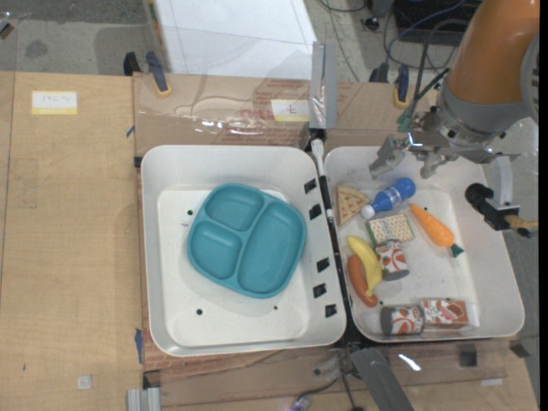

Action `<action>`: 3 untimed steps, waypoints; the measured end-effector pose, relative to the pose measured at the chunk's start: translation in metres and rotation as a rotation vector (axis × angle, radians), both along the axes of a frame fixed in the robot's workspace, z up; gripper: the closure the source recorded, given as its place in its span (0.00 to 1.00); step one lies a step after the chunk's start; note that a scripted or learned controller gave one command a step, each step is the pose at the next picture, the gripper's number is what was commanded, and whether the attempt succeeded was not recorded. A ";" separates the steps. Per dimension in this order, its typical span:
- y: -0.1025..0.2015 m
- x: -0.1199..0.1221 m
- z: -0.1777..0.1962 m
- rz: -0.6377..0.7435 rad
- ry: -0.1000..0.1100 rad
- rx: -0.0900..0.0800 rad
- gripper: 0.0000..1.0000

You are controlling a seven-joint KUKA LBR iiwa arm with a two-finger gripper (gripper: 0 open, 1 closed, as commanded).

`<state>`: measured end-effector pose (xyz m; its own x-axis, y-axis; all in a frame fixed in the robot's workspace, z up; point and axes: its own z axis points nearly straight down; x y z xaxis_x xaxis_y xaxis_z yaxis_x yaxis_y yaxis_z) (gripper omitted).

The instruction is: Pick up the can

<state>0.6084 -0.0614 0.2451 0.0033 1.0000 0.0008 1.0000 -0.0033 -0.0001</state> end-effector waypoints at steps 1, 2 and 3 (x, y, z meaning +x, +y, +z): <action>-0.034 -0.065 -0.086 0.040 0.000 0.000 0.00; -0.029 -0.098 -0.153 0.097 -0.002 -0.001 0.00; -0.032 -0.095 -0.138 0.091 -0.013 -0.001 1.00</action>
